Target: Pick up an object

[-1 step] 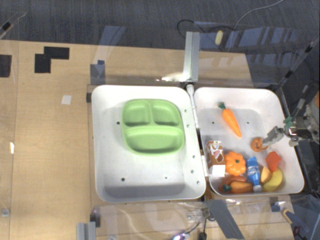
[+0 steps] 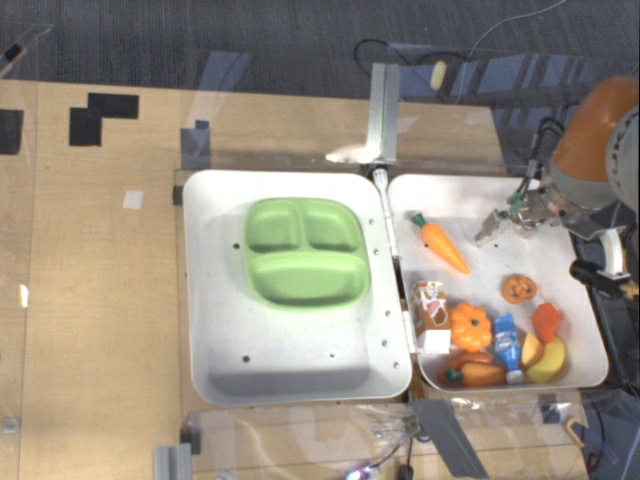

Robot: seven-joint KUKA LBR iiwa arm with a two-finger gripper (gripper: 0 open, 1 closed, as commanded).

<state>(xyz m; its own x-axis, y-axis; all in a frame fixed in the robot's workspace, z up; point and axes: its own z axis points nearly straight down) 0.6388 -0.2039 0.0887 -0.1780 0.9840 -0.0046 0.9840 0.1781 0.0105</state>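
nothing is seen to be lifted yet. the gripper (image 2: pixel 497 226) is held low over the bare upper part of the right bin (image 2: pixel 596 353), its jaws apparently open and empty. the carrot (image 2: pixel 443 246) lies just beside them; a grasp is left.

Brightness: even and fairly bright, with no dark corners.
Shadows: soft and faint; a grey shade lies along the near inner wall of the left bin (image 2: pixel 290 383).
Glare: pale reflections streak a clear sheet over the bench (image 2: pixel 90 268), and a bright spot sits at the metal post (image 2: pixel 383 108).
Sharpness: moderate; small toys look slightly soft.
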